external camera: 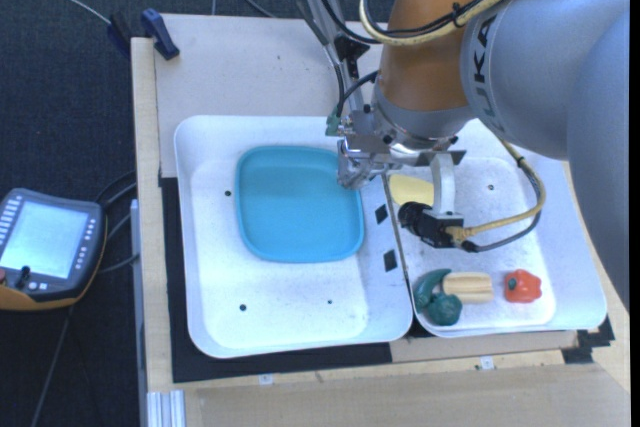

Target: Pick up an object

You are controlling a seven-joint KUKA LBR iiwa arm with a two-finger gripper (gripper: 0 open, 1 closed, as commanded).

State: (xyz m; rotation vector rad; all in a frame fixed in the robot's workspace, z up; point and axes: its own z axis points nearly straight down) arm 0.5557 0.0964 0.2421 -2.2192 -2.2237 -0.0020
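2 white bins: left bin (200,215) holds 1 blue plate (295,205), lying flat, long axis running near-far. Right bin (570,245) holds 4 items: 1 yellow piece (410,189) partly under the wrist, and in a row along the near edge w/ long axes left-right, 1 green item (438,297), 1 tan block (468,287), 1 red item (521,286). Gripper (352,170) sits at plate's right edge btwn bins; can't tell its grip state.
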